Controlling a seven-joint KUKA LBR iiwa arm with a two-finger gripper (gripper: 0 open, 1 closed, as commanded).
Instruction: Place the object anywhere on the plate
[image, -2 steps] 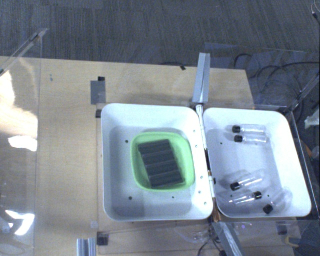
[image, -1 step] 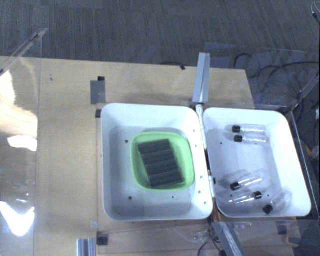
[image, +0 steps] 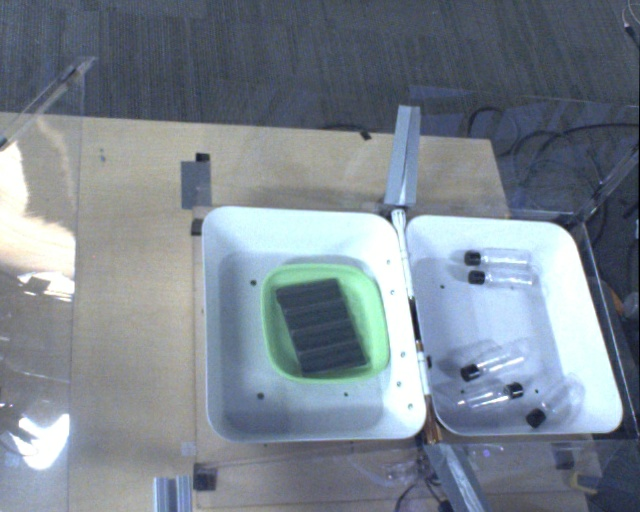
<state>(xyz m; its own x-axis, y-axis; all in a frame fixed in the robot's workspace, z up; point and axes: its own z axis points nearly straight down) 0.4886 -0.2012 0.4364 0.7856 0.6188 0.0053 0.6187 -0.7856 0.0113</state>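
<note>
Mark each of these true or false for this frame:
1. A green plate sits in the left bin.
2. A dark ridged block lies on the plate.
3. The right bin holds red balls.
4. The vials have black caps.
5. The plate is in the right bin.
1. True: the green plate sits in the left bin.
2. True: the block lies on the plate.
3. False: the right bin holds clear vials, some near its back, some near its front.
4. True.
5. False: it is in the left bin.
</note>
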